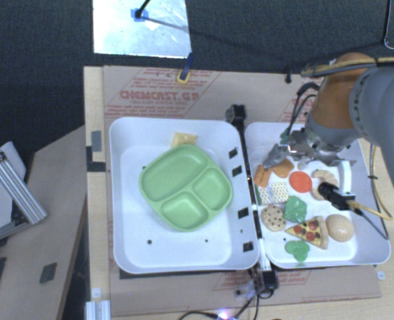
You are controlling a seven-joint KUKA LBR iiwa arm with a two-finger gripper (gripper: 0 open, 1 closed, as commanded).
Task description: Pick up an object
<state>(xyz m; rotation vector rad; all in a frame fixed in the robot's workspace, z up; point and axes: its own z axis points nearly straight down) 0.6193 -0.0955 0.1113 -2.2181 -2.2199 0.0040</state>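
Observation:
My gripper (279,155) hangs low over the upper left part of the right bin (377,249), reaching in from the right. Just below it lie an orange wedge (261,176) and an orange piece (283,168); whether it touches either I cannot tell. Further toy food fills this bin: a red tomato slice (301,181), a checked cracker (274,193), a cookie (273,217), a green lettuce leaf (295,209), a pizza slice (310,231), a bread roll (339,227) and a small green leaf (297,249).
The left bin (127,245) holds a green divided plate (185,187) and a small yellow piece (183,139) near its back wall. A black divider (245,179) runs between the bins. Cables (363,211) trail across the right bin's right side.

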